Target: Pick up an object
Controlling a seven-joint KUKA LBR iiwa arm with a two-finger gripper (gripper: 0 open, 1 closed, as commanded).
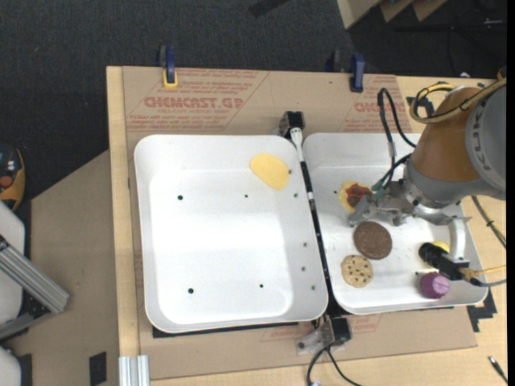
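the gripper [372, 209] hangs low in the right bin [386, 300], just above a brown disc [373, 240]; its grip state cannot be told.

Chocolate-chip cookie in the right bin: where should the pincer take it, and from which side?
Probably straight from above, fingers closing across the rim of the chocolate-chip cookie. It lies flat on the floor of the right bin, so only its thin edge offers grip. Set the fingers left-right in the view: the brown disc sits close above it, while its left and right flanks look free.
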